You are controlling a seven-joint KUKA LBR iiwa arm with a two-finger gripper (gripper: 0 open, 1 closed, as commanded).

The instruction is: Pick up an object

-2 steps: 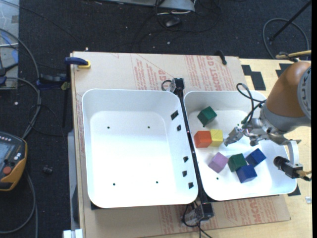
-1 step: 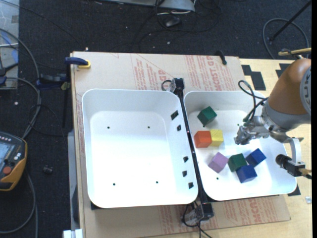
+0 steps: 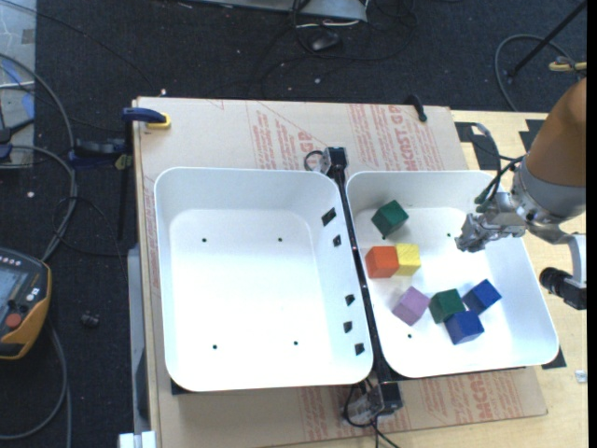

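The grey two-finger gripper hangs over the right shallow white plastic bin, at about three o'clock from the bin's centre; whether it is wide or narrow, I cannot tell. Nothing shows in its grasp. Seven small blocks lie in this bin. A dark green cube sits at eleven o'clock, tilted. An orange cube and a yellow cube touch at nine o'clock. At six o'clock a purple cube, a second green cube and two blue cubes cluster together. The left white bin stands just beside.
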